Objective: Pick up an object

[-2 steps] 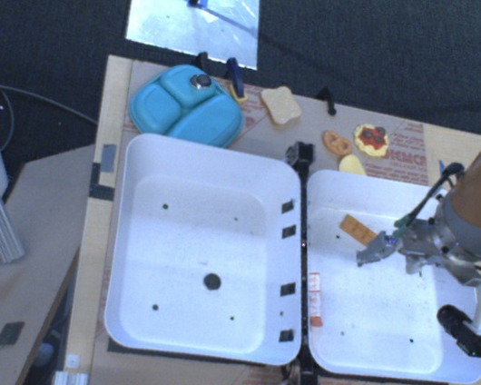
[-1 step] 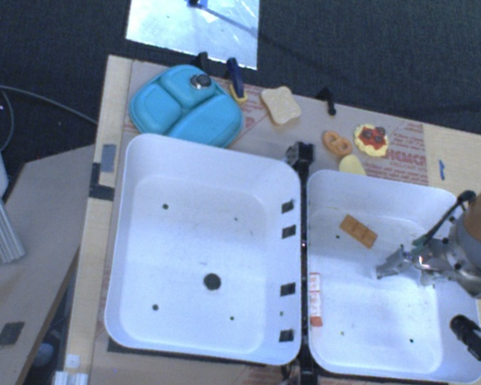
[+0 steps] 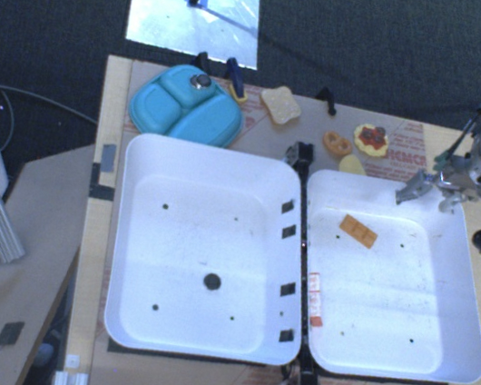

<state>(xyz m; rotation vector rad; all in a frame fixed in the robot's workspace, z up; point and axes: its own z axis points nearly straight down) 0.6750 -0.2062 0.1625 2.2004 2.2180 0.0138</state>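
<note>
I saw the jaws (image 3: 429, 187) hanging above the far rim of the right bin (image 3: 432, 359), spread apart with nothing between them. The orange cracker-like piece (image 3: 358, 231) lay flat on that bin's floor, nearer to me and to the left of the jaws, apart from them.

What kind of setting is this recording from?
Probably a robot grasping test bench: two shallow white bins side by side, a grey arm's gripper reaching in, an orange rectangular block and toy foods as props.
</note>
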